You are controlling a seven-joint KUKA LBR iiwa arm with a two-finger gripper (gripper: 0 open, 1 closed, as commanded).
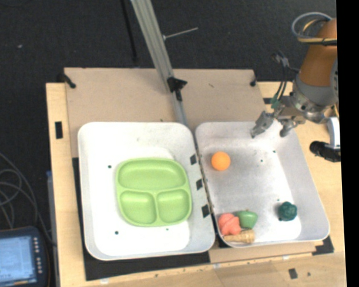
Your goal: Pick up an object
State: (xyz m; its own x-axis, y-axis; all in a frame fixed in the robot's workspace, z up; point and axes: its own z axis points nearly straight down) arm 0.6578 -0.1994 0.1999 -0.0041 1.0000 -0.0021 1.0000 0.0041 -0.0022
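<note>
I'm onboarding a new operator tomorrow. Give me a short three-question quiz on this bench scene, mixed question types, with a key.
1. True or false: the orange ball lies in the same bin as the green divided plate.
2. Which object lies nearest the right bin's near right corner? A) orange ball B) dark green object C) pink object
3. Fill in: the gripper hovers over the right bin's far ____ corner.

Key: 1 false; 2 B; 3 right.
</note>
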